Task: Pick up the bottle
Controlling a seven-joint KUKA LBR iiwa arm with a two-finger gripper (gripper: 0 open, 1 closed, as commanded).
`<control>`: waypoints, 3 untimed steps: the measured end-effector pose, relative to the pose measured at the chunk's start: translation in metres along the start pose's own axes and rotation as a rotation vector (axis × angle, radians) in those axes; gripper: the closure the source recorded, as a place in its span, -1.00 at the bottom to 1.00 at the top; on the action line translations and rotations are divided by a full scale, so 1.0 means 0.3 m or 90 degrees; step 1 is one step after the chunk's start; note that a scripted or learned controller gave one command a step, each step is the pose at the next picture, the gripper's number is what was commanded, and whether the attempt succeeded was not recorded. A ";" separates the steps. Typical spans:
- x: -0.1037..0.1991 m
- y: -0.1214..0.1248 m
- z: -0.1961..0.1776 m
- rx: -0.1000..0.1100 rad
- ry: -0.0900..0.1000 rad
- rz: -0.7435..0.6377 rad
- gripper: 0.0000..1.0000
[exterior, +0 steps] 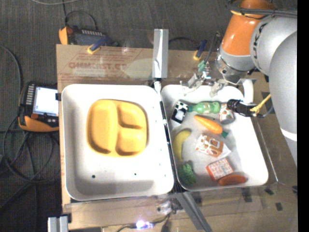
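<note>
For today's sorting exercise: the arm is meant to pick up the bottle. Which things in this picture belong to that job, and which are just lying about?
Belong to the job:
green bottle, lying in the right bin
gripper, above the bin's far edge

Just lying about:
carrot
banana
broccoli
small cartons
red sausage
yellow divided tray in the left bin

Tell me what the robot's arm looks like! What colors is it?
The arm is big, round and smooth, mostly light grey, with a bright orange band above the wrist. Below the band is a darker grey wrist part. The gripper at its tip looks thin, made of metal and dark pieces. A yellow cable runs beside it.
</note>
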State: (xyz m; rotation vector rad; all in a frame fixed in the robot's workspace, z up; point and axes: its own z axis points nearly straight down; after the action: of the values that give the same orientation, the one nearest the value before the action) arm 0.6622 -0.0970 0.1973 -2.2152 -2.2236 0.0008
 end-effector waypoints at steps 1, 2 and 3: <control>-0.091 -0.004 0.279 0.000 -0.003 0.052 -1.00; 0.037 -0.042 0.048 0.000 -0.001 0.113 -1.00; -0.004 -0.307 0.281 -0.001 -0.002 0.191 -1.00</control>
State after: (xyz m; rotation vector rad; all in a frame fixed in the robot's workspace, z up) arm 0.5698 -0.0985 0.1131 -2.5249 -1.8702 0.0018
